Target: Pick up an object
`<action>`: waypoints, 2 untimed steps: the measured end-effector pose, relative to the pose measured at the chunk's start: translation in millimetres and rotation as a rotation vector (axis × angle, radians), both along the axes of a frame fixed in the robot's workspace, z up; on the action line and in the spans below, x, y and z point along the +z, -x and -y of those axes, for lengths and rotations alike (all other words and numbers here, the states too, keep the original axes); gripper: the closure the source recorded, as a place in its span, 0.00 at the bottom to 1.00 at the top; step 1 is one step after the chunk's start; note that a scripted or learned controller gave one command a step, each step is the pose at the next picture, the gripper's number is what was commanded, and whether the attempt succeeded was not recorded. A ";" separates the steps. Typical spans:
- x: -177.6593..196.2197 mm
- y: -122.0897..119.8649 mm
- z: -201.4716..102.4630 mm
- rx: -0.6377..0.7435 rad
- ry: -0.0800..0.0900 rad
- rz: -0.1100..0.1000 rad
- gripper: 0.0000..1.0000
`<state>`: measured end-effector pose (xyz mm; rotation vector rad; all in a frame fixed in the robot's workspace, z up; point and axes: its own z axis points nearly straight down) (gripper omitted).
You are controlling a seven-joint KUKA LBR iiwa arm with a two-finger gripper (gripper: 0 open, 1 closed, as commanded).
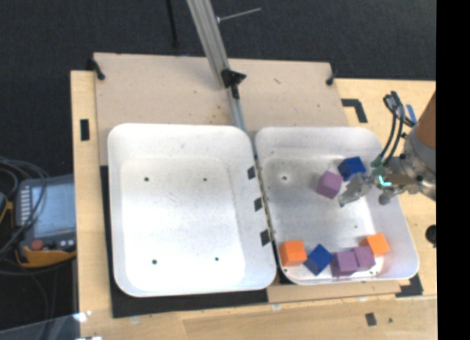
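The worktop (183,81) carries two shallow white bins side by side. The left bin (183,210) lies beside the right bin (294,155), which holds all the loose blocks. The grey arm (422,147) reaches in over the right bin's right rim, and its end effector (366,190) sits low above the bin floor, fingers spread with nothing between them. Just to its left lies a purple block (330,183), and a blue block (352,167) rests close behind, touching or nearly touching the purple one. Along the near rim sit an orange block (293,252), a second blue block (319,258), two purple blocks (352,261) pressed together, and another orange block (377,243) at the right corner.
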<state>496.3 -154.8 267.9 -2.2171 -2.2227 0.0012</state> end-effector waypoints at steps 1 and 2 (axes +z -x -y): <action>1.6 -0.7 0.1 -0.002 0.001 0.004 0.00; -59.9 1.1 -4.0 -0.004 0.001 -0.003 0.00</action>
